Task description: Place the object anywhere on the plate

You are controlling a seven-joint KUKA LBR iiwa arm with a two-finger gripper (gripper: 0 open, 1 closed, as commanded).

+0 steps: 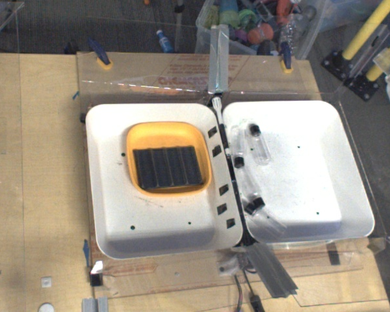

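The black ribbed block (167,167) already sits on the orange plate (138,137); looks stiff and light, so grab across its short sides. Can't tell the gripper's state.

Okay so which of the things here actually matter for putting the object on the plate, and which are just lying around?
For the job:
- yellow plate in the left bin
- dark ridged block already lying on the plate

Lying about:
- clear tube-like piece in the right bin
- tub of colourful toys beyond the bench
- blue clamps

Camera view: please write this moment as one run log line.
plate: left bin | dark ridged block: on plate | clear tube-like item: right bin
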